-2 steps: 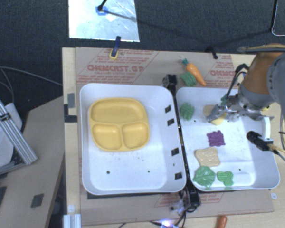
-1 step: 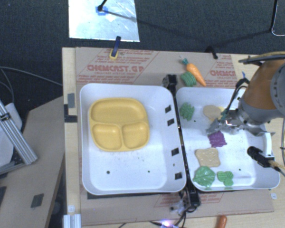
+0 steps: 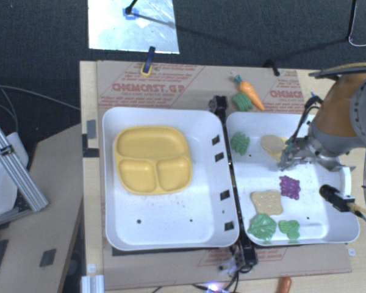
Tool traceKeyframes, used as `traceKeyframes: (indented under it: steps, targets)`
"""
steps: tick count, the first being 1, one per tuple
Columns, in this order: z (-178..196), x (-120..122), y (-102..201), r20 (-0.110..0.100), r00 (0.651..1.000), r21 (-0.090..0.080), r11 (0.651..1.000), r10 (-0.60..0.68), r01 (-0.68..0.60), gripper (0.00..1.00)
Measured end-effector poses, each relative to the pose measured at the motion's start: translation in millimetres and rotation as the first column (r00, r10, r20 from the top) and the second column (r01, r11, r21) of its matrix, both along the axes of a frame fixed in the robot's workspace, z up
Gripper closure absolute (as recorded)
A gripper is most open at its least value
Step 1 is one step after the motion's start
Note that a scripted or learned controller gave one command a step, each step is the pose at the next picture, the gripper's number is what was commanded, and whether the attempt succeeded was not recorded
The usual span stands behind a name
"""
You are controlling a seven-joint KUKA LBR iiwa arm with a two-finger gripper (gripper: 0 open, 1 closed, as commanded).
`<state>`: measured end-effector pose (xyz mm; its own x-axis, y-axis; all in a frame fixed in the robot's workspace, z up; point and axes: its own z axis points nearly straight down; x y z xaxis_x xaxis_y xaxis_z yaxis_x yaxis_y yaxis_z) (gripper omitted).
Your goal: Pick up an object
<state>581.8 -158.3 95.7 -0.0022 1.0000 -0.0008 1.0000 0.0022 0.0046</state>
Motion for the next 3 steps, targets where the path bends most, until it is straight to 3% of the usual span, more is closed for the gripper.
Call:
traceKeyframes:
  steps: [1, 2, 3]
  targets:
    - [-9.0, -73.5, 9.1, 0.002, 1.000, -0.001, 1.000, -0.003, 0.003, 1.00]
    - [-8.7, -92.8, 52.5, 0.006, 1.000, -0.003, 1.000, 0.002, -0.002, 1.00]
    - [-10.9, -85.6, 77.1, -0.001, 1.000, 0.000, 1.000, 0.004, -0.004, 1.00]
